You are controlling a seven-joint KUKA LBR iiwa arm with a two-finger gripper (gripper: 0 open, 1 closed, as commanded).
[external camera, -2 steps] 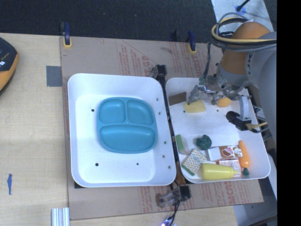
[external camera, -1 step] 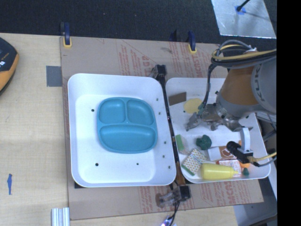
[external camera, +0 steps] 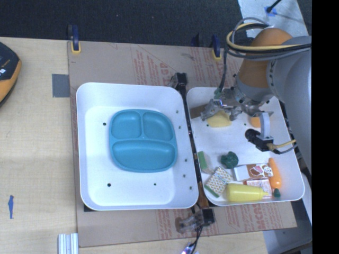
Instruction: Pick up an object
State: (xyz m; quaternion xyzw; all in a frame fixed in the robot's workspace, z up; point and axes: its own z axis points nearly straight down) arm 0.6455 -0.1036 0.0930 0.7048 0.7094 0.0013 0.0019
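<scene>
My gripper (external camera: 221, 108) hangs over the far left part of the right bin (external camera: 241, 144), directly above a pale yellow, lemon-like piece (external camera: 219, 121) and touching or nearly touching its top. Whether that piece is gripped cannot be made out. Nearer the front of the same bin lie a dark green lump (external camera: 230, 159), a thin green stick (external camera: 202, 161), a checkered packet (external camera: 217, 182), a yellow bottle (external camera: 244, 193), a red-and-white box (external camera: 255, 172) and an orange carrot (external camera: 274, 174).
The left bin (external camera: 92, 142) holds a blue divided plate (external camera: 143, 140). The arm's orange band (external camera: 262, 57) and grey body cover the right bin's far right corner. An orange piece (external camera: 256, 122) and a black fitting (external camera: 257, 138) sit beside the wrist.
</scene>
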